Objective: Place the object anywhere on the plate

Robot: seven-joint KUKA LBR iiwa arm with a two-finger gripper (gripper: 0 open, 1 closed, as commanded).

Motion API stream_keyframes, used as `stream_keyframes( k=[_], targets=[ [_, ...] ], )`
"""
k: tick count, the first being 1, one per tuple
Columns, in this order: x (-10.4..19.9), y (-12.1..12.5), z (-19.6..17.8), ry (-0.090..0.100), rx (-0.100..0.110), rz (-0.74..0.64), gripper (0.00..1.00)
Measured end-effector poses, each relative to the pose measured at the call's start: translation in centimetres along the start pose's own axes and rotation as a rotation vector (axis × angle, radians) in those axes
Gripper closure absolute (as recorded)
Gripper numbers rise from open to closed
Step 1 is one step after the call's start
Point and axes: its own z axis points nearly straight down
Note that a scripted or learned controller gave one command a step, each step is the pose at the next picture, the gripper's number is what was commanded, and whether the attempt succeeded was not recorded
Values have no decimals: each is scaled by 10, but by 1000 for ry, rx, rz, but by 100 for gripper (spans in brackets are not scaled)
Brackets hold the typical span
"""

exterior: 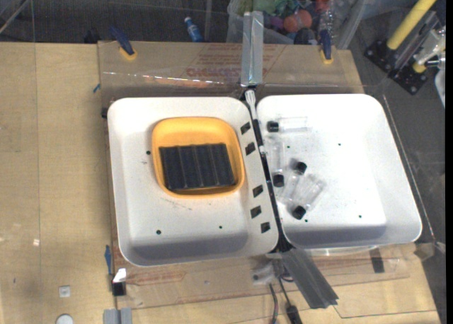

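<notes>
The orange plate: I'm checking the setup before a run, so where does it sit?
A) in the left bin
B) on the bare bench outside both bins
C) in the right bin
A: the orange plate, with a dark ridged block on it, lies inside the left bin.

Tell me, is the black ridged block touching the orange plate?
Touching. The camera view shows the black ridged block lying inside the orange plate, resting on its floor.

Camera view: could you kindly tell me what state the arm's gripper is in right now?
Gripper: its state cannot be told.
The black ridged block lies free on the orange plate.
</notes>
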Motion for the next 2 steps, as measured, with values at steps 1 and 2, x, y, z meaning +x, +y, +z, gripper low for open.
stream_keyframes(
  k=[1, 2],
  targets=[
    [0, 1, -35, -1, -1, -152, 100],
    [0, 0, -36, 3, -1, -560, 100]
  ],
)
